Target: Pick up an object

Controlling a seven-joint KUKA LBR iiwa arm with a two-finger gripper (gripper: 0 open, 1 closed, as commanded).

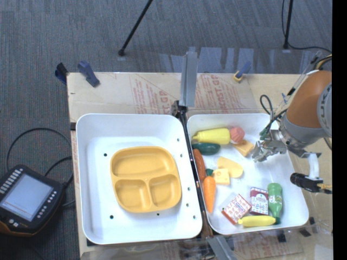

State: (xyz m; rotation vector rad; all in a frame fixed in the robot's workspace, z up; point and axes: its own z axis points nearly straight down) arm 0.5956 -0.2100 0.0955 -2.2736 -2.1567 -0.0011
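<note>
Camera view: metallic end effector [264,151] — grip state unclear — over glossy white bin [293,202] of plastic food.

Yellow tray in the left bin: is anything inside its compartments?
Nothing can be seen in the yellow tray: all three compartments look bare. It lies flat in the left bin. Whatever is under the tray is covered by it.
</note>
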